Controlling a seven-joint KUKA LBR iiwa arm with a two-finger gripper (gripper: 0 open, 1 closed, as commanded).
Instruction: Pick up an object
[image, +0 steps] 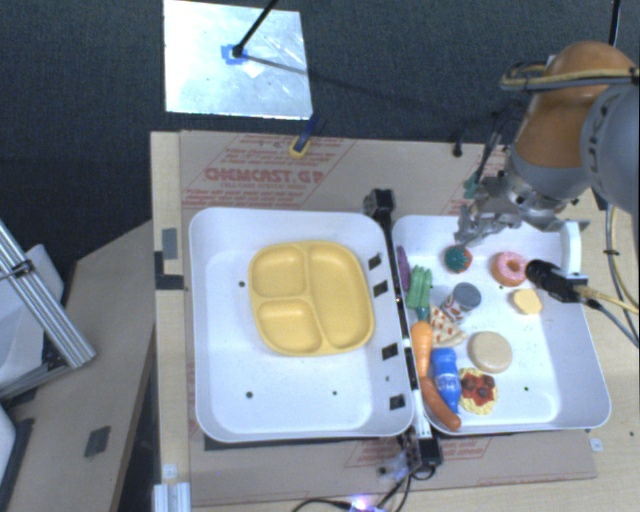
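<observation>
Camera view: the gripper (470, 232) hangs at the 12 o'clock end of the right bin (575, 385), just above a small teal ball (458, 259). Whether its fingers are apart or together cannot be told, and nothing shows between them. The ball is round, so it has no long axis. At its 3 o'clock lies a pink doughnut (509, 267); at 6 o'clock a grey-lidded tin (465, 297). A carrot (422, 348) runs 12 to 6 o'clock along the bin's left wall, with a blue bottle (445, 378) beside it, same axis. The left bin (220, 400) holds a yellow divided plate (306, 297). The cardboard sheet (260, 170) beneath reads "CHEMCAST GP" in red.
</observation>
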